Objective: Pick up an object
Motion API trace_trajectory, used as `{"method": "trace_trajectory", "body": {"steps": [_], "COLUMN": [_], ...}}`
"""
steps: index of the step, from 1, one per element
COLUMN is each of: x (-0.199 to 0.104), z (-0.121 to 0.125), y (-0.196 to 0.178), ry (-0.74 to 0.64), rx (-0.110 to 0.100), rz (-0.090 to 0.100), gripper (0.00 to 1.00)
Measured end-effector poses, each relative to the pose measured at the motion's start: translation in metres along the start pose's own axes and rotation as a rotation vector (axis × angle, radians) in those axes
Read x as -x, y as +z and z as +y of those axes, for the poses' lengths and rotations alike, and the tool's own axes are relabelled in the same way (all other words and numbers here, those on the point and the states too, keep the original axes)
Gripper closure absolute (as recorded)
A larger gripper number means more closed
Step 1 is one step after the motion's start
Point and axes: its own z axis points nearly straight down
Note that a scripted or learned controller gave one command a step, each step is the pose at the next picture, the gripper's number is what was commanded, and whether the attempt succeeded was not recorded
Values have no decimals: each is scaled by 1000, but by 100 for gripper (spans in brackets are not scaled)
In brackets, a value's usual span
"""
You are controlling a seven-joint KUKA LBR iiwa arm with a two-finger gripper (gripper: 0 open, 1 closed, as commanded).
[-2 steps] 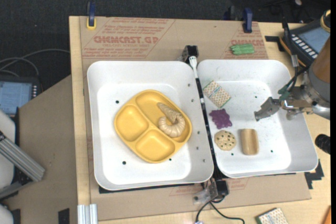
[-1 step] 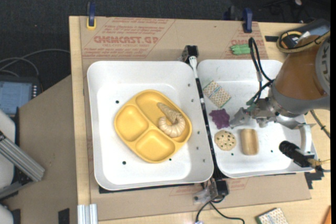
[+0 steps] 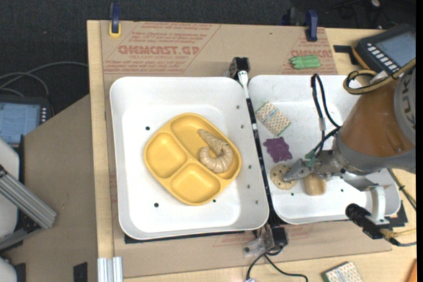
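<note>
Low over the right bin (image 3: 370,208), the gripper (image 3: 299,172) sits among a round cookie (image 3: 283,176), a purple piece (image 3: 278,149) and a tan lump (image 3: 314,185) near the bin's left wall, likely lining up a grasp, though whether its jaws are apart I cannot tell.

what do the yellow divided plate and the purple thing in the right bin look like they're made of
Yellow divided plate: looks like moulded plastic, with a smooth, even colour, rounded compartment ridges and a soft satin sheen. Purple thing: a flat, ragged-edged matte piece, likely felt, foam or soft rubber; too small to tell which. Both bins, such as the left bin, look like smooth white plastic.
</note>
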Motion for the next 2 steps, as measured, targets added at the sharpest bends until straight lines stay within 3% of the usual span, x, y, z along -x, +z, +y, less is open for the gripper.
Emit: {"method": "trace_trajectory", "body": {"steps": [1, 2], "x": [-2, -88], "z": [2, 45], "y": [-12, -104], "ry": [-4, -15], "rx": [5, 10], "rz": [1, 3], "gripper": [100, 100]}}
